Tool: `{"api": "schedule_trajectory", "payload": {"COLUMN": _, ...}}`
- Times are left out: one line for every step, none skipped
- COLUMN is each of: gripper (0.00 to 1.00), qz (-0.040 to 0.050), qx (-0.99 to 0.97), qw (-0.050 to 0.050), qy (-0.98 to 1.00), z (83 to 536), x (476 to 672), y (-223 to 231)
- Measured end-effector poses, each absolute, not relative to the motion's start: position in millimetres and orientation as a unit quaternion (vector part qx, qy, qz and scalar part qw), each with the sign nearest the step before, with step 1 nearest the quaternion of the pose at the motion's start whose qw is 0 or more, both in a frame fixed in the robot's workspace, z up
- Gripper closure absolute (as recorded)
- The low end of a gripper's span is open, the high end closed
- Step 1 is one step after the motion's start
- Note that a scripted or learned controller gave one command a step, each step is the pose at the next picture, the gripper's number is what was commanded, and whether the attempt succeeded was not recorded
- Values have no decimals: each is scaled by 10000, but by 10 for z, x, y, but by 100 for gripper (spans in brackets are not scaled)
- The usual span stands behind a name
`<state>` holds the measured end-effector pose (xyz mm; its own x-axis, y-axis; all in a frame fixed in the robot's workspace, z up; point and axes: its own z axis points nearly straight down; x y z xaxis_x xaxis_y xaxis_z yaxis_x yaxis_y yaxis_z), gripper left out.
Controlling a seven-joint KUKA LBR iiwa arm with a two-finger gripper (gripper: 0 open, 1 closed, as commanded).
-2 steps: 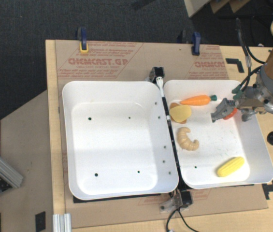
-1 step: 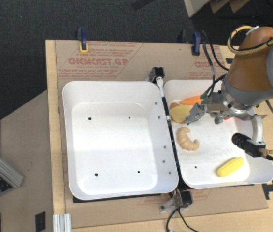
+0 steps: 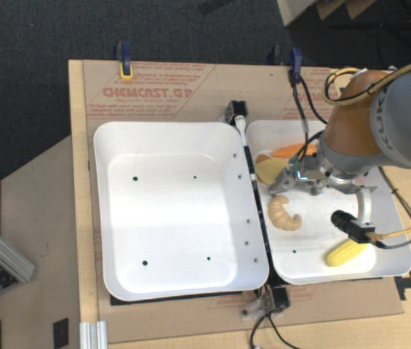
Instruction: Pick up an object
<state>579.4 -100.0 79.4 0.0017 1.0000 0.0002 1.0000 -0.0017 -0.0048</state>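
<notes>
Two white bins sit side by side on the counter (image 3: pixel 154 86). The arm (image 3: pixel 380 122) hangs over the right bin (image 3: pixel 380 267), hiding part of a carrot (image 3: pixel 292 150) (fingers (image 3: pixel 297 177) unclear; cannot tell their state). Nearby lie a croissant (image 3: pixel 284 214) and corn (image 3: pixel 347 252).

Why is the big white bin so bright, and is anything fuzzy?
Camera view: the left bin glows because overhead light bounces off its glossy white floor, washing out detail; the croissant and corn in the right bin cast only soft, faint shadows; the arm near the edge looks a bit blurred; the floor beyond stays dark.
</notes>
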Motion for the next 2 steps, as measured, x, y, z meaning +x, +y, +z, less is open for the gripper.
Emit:
{"api": "schedule_trajectory", "payload": {"gripper": 0, "qz": 51, "qx": -7072, "qw": 66, "qy": -7070, "z": 872, "x": 6658, "y": -1346}}
{"api": "schedule_trajectory", "payload": {"gripper": 100, "qz": 101, "qx": -7078, "qw": 88, "qy": -7063, "z": 947, "x": 6605, "y": -1361}}
